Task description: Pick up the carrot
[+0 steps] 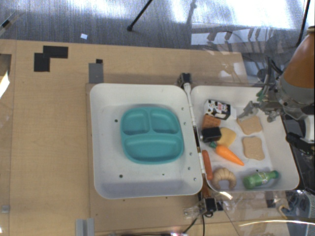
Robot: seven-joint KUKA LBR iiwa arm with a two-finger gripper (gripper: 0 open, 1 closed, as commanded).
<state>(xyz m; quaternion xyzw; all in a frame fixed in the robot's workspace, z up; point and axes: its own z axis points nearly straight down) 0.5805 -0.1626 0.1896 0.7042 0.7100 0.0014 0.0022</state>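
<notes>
Carrot point(229, 154) was left loose mid right bin point(294, 178), between croissant point(224, 177) and bread slice point(254, 148), so top access was kept; gripper point(261, 106) was parked near the far rim, apparently nothing held, opening not discernible.

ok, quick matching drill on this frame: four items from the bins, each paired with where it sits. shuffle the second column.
Items:
1. carrot
2. teal plate
3. green bottle
4. croissant

Places:
A. left bin, middle
B. right bin, near-left corner
C. right bin, centre, right below the black block
D. right bin, near-right corner

Pairs: 1-C, 2-A, 3-D, 4-B
</notes>
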